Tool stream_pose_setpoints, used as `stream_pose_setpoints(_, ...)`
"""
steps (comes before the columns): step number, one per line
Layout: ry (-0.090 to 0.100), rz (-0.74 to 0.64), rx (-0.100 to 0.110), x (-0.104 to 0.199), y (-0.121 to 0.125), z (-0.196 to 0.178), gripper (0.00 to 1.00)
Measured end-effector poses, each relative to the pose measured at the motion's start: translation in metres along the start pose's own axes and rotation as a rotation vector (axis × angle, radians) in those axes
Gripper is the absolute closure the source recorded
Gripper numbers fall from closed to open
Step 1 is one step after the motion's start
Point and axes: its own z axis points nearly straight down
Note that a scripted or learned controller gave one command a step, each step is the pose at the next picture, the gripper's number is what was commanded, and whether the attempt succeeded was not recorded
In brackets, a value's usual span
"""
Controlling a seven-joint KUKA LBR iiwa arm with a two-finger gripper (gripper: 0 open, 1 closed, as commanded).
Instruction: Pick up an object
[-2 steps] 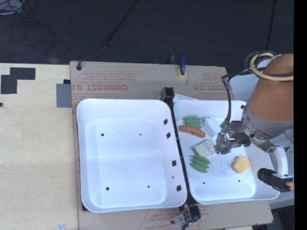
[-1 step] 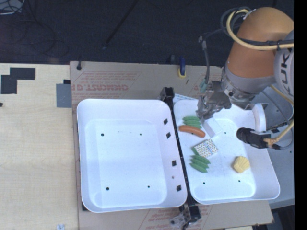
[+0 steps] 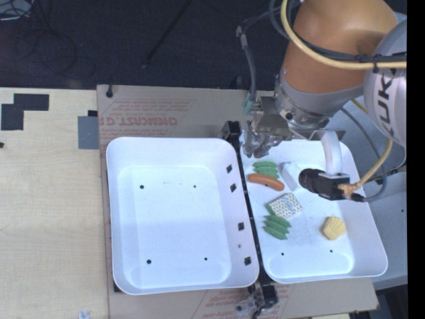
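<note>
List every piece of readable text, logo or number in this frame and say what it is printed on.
"UK": large dark letters on the arm's grey housing, cut off at the frame edge.
Red print on the cardboard sheet behind the bins: it appears upside down and is too blurred to read.
More red print on the cardboard below the bins: too small and partly hidden to read.
Blue-patterned white packet in the right bin: no legible text.

In the right bin (image 3: 372, 258), the checkered packet (image 3: 285, 207) lies mid-bin: hot dog (image 3: 265, 181) behind-left of it, pea pods (image 3: 277, 226) just before it, corn piece (image 3: 334, 228) to its right.
</note>
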Motion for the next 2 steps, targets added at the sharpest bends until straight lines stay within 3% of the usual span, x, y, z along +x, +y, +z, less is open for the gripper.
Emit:
stream_pose_setpoints(1, -0.005, 0.016, 0.011, -0.061, -0.053, 0.023, 1.00)
stream_pose_setpoints(2, 0.000, 0.006, -0.012, -0.036, -0.077, -0.135, 1.00)
